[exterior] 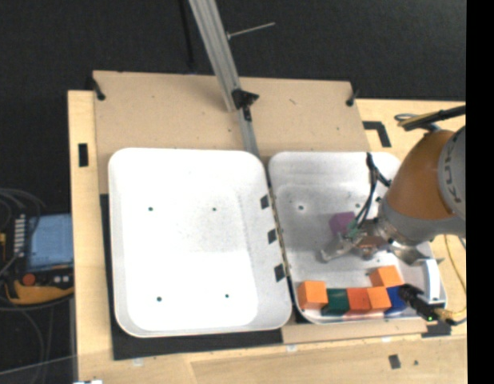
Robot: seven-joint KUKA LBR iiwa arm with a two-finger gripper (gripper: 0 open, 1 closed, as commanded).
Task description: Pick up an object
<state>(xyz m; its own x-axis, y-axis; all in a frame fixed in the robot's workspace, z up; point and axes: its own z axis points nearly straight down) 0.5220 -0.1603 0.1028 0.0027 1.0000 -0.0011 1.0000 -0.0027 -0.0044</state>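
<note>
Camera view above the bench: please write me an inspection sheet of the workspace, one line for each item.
Surface: light wooden bench bearing a left white bin and a right white bin side by side.
Job's things: in the right bin, orange blocks and a dark green block along the near wall, with a blue piece by them; a small purple object in the middle.
Clutter: nothing seen.
Grippers: the two-finger gripper is low in the right bin, just below the purple object; grasp cannot be told.
Cables: dark cables along the arm; more on the floor at left.
Surroundings: blue and orange device at left; grey metal rail behind.
</note>
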